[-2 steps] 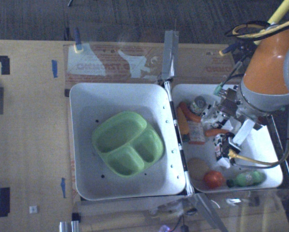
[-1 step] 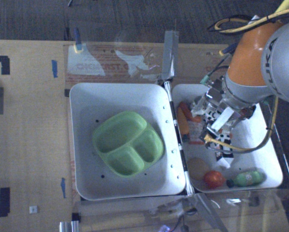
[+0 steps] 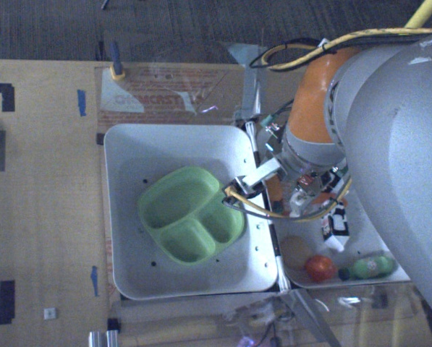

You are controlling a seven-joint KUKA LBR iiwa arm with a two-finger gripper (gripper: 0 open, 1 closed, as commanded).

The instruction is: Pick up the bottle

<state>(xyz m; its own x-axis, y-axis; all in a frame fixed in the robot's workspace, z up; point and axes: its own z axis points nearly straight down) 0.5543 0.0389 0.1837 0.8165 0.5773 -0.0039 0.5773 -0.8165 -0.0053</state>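
Bottle: green, lay on its side in the right bin's near right corner, just beside the tomato.
Tomato: red, rested by the right bin's near edge, left of the bottle.
Gripper: hung low over the right bin's left part, well apart from the bottle; opening could not be told.
Right bin: mostly hidden under the grey arm.
Left bin: carried a green divided tray, tilted toward its right wall.
Small black-and-white carton: lay mid right bin, above the tomato.
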